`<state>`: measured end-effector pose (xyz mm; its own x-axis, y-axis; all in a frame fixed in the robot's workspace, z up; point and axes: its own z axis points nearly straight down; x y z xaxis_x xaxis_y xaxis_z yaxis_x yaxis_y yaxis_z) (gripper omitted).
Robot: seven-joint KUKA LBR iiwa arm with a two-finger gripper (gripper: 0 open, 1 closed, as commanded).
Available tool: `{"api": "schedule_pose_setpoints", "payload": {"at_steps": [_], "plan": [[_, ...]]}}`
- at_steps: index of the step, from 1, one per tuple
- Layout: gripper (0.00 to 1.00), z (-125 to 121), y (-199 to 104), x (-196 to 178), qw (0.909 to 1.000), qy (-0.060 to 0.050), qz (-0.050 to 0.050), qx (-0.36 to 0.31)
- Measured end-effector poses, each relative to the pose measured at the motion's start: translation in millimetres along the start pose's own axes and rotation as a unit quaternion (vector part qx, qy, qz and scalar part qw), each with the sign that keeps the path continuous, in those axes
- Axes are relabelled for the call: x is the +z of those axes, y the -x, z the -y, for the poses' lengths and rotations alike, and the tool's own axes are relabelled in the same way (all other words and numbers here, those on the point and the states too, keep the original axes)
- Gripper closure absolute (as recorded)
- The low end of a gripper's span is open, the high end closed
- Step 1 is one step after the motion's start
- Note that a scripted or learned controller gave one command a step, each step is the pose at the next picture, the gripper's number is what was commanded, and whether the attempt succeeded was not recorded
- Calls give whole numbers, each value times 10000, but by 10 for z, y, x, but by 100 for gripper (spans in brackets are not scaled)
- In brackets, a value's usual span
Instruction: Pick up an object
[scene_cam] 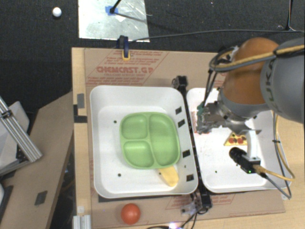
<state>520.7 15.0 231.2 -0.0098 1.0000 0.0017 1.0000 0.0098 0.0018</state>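
The grey arm with its orange band hangs over the right bin. Its gripper points down at that bin's left side, close to the divider between the bins. A small red and yellow object lies on the right bin's floor, just right of the gripper and partly under the arm. In the left bin a green divided plate lies flat, with a yellow piece at its front edge.
An orange ball sits on the cardboard in front of the left bin. A black fitting with a cable hangs from the arm over the right bin. Black clips hold the bins' shared edge.
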Motion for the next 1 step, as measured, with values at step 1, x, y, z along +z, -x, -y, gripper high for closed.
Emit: {"api": "schedule_pose_setpoints", "payload": {"at_steps": [1], "plan": [[100,-158,-565,89,10000,-1,-2,-5]]}}
